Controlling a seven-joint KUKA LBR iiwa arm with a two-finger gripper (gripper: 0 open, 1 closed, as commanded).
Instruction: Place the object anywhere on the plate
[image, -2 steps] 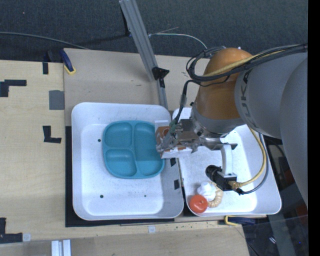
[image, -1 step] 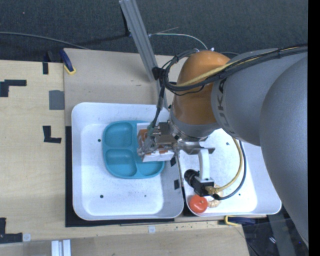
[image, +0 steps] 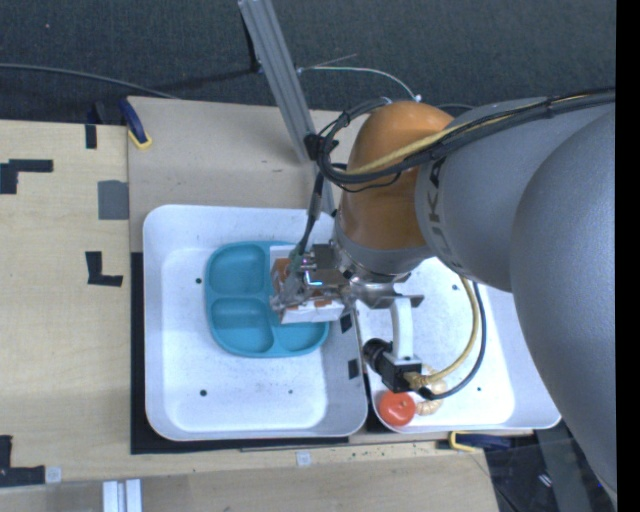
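A pale wooden bench top (image: 60, 330) spreads across the left, marked with short black tape strips (image: 100, 270) and a grey patch (image: 113, 198). Beyond its far edge lies dark grey carpet-like floor (image: 120, 45), crossed by a thin dark cable (image: 130, 85). The light is even and soft.

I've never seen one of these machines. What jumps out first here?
The big grey arm with its orange band fills the right side, reaching over two white bins. Its pincer sits over the right edge of a blue divided plate in the left bin. A small red object lies at the right bin's front.
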